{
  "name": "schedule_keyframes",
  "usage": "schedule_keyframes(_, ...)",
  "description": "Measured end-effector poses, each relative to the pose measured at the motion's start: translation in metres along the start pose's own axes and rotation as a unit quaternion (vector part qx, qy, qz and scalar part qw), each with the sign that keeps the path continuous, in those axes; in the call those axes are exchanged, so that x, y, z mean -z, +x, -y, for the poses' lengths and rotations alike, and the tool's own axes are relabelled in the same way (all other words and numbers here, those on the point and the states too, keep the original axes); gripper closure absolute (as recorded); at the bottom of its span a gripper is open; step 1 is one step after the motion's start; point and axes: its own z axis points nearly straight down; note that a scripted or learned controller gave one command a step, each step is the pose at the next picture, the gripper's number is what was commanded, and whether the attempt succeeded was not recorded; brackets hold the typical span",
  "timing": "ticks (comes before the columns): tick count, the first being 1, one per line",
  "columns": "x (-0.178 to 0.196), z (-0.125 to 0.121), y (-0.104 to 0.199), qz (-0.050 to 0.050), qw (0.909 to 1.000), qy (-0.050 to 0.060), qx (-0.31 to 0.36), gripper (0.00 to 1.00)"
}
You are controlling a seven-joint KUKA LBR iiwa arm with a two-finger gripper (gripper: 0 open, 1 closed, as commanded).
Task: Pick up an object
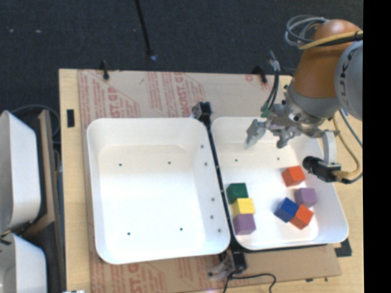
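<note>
Nearest to me, at the front of the right-hand bin (pixel 330 237), two clusters of blocks are sitting: toward seven o'clock in that bin a purple block (pixel 244 223) is touching a yellow block (pixel 245 206), which is touching a green block (pixel 237 191) behind it, all in a tight column. Toward five o'clock a blue block (pixel 285 209) is pressing against a red block (pixel 301 216), with a lilac block (pixel 305 196) just beside them. Slightly farther back, at three o'clock, an orange block (pixel 293 176) is standing apart from the rest, and I judge it the easiest pick, since the fingers could be straddling it without nudging neighbours. Farther still, toward twelve o'clock, the gripper (pixel 269 136) is hovering over bare bin floor with its fingers spread apart and nothing between them. To do this well it should be swinging toward four o'clock, centring over the orange block, squaring its jaws to the faces, then descending fully before closing. The left bin (pixel 98 163) is lying alongside.
</note>
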Motion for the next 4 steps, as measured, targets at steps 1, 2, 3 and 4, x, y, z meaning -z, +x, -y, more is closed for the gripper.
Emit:
schedule_keyframes(1, 0.004, -0.001, 0.000, 0.000, 1.0000, -0.004, 0.000, 0.00)
schedule_keyframes(2, -0.057, -0.007, -0.001, 0.000, 1.0000, -0.001, 0.000, 0.00)
schedule_keyframes(3, -0.100, -0.002, 0.001, 0.000, 1.0000, -0.002, 0.000, 0.00)
schedule_keyframes(4, -0.134, -0.002, 0.000, 0.000, 1.0000, -0.002, 0.000, 0.00)
